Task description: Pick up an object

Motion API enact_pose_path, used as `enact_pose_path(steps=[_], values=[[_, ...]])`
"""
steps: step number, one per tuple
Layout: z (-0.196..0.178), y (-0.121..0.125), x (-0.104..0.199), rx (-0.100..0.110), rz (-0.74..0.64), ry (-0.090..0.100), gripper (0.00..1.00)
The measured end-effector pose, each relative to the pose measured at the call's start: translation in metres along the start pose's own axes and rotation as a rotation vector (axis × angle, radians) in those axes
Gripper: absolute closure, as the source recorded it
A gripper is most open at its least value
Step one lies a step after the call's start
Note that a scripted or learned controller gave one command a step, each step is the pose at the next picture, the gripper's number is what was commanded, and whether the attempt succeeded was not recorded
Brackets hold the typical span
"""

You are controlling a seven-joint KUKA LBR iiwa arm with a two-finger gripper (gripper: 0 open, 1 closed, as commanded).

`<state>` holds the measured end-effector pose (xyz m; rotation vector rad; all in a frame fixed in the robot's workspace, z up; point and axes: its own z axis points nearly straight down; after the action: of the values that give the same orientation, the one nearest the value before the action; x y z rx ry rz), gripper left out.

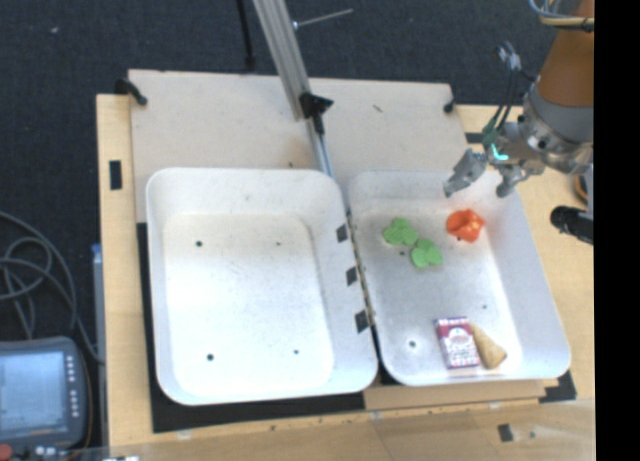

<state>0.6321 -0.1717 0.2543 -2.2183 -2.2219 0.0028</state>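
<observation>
Camera view, nearest first: the right bin (520, 249) holds a small red-and-white carton (457, 342) lying flat near its front rim, with a tan wedge-shaped piece (490, 350) touching the carton's right side. Farther back in that bin sit two green leafy pieces (413, 244), one just beside the other, and to their right, a little apart, an orange-red object (464, 224) (any of these could be the thing to pick up). The left bin (250, 284) lies alongside on the bench (400, 124). My tool (484, 177) hangs over the right bin's far right corner, just beyond the orange-red object and not touching it. Its two fingers (461, 175) are spread apart with nothing between them.
</observation>
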Motion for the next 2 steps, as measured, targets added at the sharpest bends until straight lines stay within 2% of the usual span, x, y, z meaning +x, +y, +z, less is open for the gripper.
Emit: enact_pose_path(steps=[1, 2], values=[[-0.003, 0.001, 0.0, -0.004, -0.002, -0.002, 0.0], [0.057, -0.005, 0.004, 0.002, 0.001, -0.001, 0.0]])
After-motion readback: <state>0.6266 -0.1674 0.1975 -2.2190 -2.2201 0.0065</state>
